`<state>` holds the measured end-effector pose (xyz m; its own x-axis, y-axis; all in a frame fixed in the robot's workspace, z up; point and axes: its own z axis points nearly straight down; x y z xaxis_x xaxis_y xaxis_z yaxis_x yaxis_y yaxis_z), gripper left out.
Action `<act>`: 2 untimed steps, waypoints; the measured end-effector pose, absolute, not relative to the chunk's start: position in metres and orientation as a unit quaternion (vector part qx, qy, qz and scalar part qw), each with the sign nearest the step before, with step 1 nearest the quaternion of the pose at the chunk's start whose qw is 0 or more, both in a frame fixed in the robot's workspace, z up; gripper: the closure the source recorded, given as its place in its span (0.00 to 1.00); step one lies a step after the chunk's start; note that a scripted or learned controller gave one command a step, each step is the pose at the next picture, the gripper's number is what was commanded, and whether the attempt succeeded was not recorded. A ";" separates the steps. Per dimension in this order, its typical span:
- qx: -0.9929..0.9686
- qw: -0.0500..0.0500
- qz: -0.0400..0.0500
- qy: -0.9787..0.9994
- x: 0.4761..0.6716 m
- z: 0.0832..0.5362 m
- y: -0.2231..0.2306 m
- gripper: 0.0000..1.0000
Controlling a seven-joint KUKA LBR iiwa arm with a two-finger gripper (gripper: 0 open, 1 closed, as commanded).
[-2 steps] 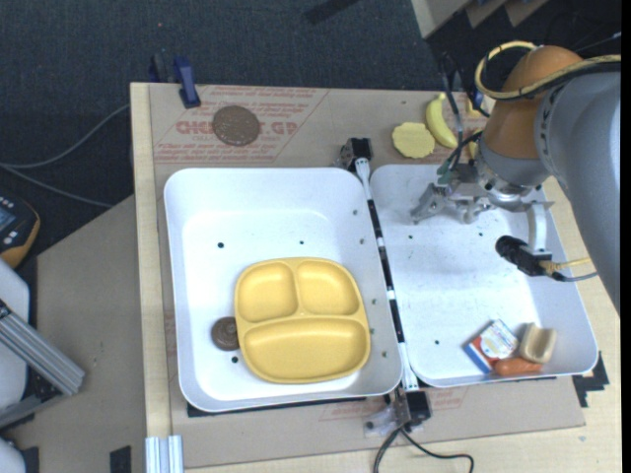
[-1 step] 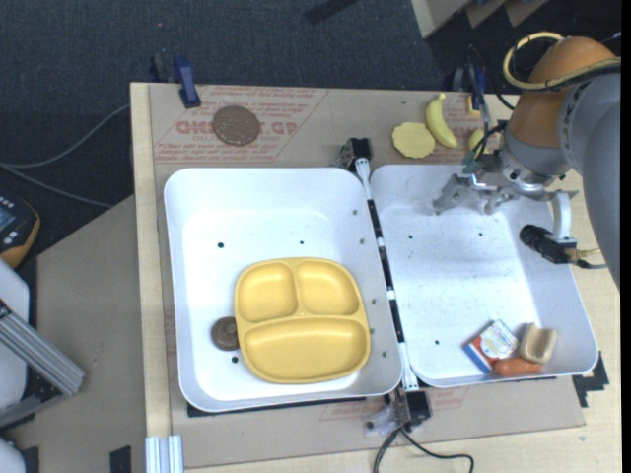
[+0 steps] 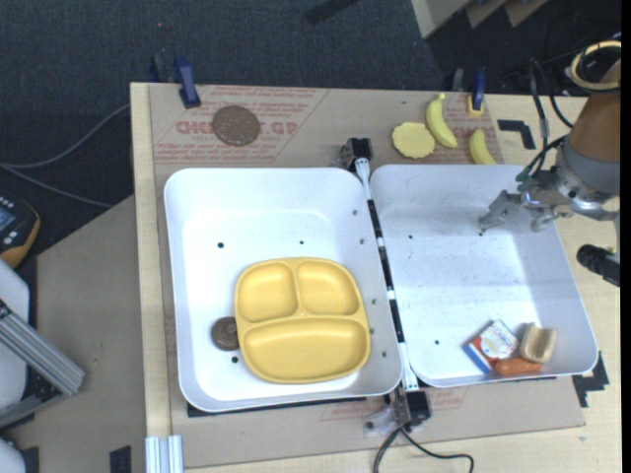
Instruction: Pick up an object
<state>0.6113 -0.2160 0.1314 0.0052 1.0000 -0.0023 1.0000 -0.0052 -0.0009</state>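
Observation:
My gripper (image 3: 516, 217) hangs over the back right part of the right bin (image 3: 444, 264), its fingers spread open and nothing between them. A small cluster lies in that bin's front right corner, well toward the front from the gripper: a white, blue and orange packet (image 3: 492, 343), a tan block (image 3: 538, 342) and an orange piece (image 3: 513, 367). In the left bin (image 3: 197, 225) sits a yellow divided plate (image 3: 299, 318) with a small brown disc (image 3: 225, 334) touching its left edge.
Behind the bins on the bench lie two toy bananas (image 3: 441, 122) (image 3: 480, 147), a yellow round piece (image 3: 413, 140) and a brown disc (image 3: 235, 124). Blue clamps (image 3: 184, 80) stand at the bench's back edge. Cables run at the right.

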 end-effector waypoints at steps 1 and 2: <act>0.709 -0.005 -0.002 0.705 0.509 0.083 -0.214 0.00; 0.708 0.001 0.000 0.707 0.514 0.095 -0.214 1.00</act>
